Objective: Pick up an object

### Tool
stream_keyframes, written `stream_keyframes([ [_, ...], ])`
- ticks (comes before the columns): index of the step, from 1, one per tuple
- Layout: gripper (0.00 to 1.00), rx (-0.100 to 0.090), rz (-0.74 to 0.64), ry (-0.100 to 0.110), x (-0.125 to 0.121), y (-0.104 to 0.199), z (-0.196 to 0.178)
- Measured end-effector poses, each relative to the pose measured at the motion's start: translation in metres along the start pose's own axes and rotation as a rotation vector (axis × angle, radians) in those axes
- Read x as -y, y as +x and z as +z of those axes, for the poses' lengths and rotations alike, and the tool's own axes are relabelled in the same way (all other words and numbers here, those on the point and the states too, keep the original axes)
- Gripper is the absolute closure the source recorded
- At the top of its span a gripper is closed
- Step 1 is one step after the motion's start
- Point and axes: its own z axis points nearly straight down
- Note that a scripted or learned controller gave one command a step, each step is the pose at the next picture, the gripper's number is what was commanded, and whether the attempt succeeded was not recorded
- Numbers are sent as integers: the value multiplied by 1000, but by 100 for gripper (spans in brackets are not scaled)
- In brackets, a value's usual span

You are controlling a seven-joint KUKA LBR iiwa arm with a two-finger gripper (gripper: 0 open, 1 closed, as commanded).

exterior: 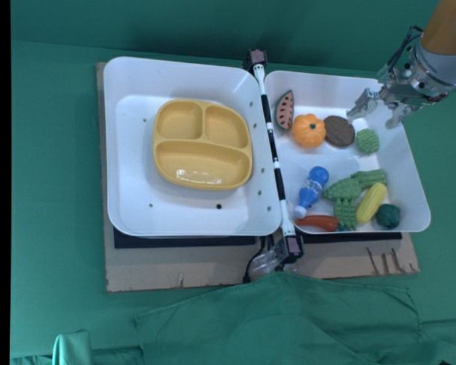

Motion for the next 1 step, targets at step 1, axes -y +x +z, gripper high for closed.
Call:
stream_keyframes([
  [1, 100, 3, -1, -13, -1, 2, -18],
])
